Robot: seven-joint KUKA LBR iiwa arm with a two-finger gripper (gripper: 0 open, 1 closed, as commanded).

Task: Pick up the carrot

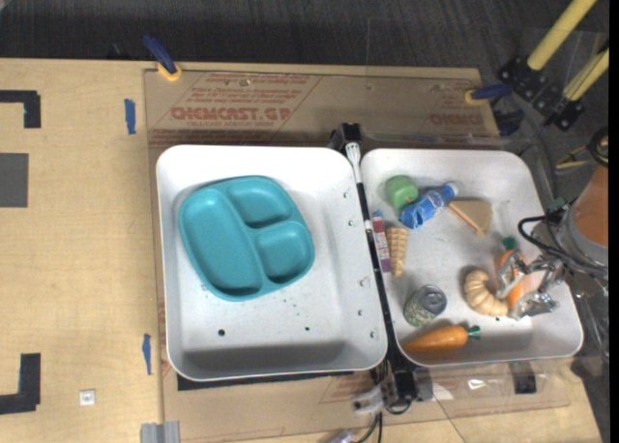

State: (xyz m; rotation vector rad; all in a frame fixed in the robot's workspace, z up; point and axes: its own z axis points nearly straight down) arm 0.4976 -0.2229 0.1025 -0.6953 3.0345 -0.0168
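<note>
The hand, fingers impossible to make out, hangs over the right white bin beside a tan croissant-shaped toy. The orange carrot lies near the front wall, a small silver tin just behind it.

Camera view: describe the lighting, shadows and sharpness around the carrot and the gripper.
Camera view: even, soft light with no hard glare on the white bin; the carrot is fairly sharp with a faint shadow beneath it; the gripper at the right is cluttered and slightly blurred, its details hard to separate.
</note>
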